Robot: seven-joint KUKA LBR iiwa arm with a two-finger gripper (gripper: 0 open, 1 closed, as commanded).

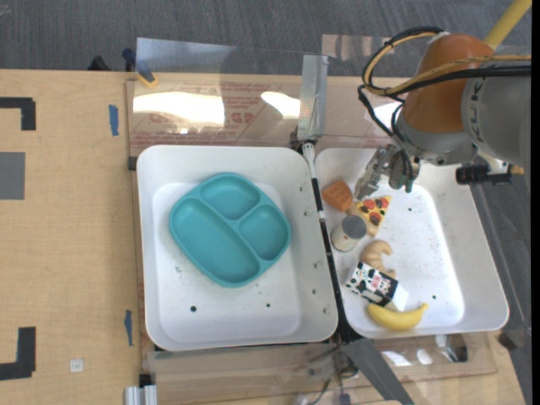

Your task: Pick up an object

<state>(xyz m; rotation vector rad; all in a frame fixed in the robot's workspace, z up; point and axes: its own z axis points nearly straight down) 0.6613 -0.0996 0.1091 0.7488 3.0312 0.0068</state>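
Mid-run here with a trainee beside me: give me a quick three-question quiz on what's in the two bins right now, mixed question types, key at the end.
1. True or false: the teal divided plate lies in the left bin.
2. Which item lies nearest the front rim of the right bin? A) orange block B) banana C) grey cylinder
3. Fill in: the gripper hangs over the ____ bin, close to the pizza slice toy.

Key: 1 true. 2 B. 3 right.

Bright, sharp; glare on clear sheet (190, 99).
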